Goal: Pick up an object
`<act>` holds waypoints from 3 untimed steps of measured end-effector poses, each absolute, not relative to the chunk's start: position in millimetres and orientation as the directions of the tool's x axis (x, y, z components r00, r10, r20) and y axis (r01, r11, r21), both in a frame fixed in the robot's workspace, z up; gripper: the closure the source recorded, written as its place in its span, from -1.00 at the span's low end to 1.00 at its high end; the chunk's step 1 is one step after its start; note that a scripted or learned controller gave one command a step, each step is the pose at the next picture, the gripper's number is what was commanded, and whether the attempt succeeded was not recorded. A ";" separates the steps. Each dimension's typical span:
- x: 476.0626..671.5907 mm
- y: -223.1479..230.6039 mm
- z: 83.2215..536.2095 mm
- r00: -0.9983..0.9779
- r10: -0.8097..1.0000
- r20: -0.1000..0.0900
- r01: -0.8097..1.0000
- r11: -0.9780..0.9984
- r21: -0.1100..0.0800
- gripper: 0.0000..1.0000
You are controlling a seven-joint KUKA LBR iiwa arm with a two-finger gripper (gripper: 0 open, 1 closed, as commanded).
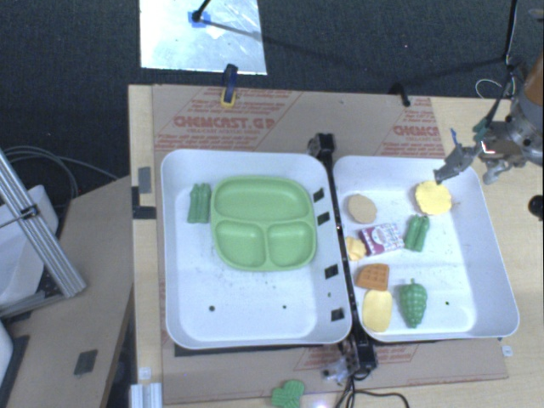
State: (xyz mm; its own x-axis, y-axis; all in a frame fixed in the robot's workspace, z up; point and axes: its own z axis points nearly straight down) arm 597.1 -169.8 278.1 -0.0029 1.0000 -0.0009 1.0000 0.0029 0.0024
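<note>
I'm seeing 8 items in rt bin (489,253), 2 in left bin (183,313); hand (469,167) hanging over rt bin's far edge, spread, holding nothing.

Robotics lab: bench (280,113) with twin bins (183,313)

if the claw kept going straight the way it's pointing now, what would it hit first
Most likely the round yellow piece: the claw points down and left, and one tip sits just above that piece's edge. Height is hard to judge from this slanted view.
</note>
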 end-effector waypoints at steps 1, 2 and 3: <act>518.8 -119.6 348.3 -0.007 1.000 0.001 1.000 0.007 0.002 -1.00; 554.7 -27.2 369.7 -0.014 1.000 0.002 1.000 0.014 0.007 -1.00; 513.8 -40.1 308.1 0.000 1.000 0.001 1.000 0.000 -0.004 -1.00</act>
